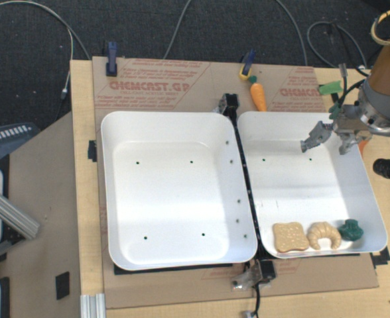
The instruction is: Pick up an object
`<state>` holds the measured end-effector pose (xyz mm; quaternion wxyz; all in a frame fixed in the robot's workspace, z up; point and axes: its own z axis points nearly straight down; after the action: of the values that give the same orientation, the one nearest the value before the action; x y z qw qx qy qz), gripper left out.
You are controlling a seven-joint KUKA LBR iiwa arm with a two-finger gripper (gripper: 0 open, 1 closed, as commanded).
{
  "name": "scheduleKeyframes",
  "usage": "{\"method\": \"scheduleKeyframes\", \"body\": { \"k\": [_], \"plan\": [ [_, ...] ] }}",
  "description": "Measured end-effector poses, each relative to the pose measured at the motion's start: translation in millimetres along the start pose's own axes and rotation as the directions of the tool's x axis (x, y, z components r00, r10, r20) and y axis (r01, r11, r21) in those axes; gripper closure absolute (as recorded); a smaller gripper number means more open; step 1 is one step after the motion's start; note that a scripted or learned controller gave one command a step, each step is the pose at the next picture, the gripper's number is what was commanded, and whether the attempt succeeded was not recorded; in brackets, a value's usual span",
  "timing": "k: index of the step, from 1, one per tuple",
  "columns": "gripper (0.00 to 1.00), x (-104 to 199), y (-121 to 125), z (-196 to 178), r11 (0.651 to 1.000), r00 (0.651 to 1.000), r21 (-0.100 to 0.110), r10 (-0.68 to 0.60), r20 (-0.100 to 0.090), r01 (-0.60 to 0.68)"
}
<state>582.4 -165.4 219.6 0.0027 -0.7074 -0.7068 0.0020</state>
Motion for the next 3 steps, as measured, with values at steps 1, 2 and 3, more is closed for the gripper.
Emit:
{"method": "scheduleKeyframes", "body": {
  "k": [1, 2, 3],
  "plan": [
    [0.0, 0.2, 1.5, -3.8, 1.0, 1.0, -0.007, -0.001, 0.001, 0.001],
    [0.0, -4.1, 3.6, 57.5, 1.0, 1.0, -0.002, -0.001, 0.0, 0.001],
    [0.0, -0.2, -1.5, 101.4, 1.0, 1.0, -0.003, -0.001, 0.0, 0.001]
  ]
}}
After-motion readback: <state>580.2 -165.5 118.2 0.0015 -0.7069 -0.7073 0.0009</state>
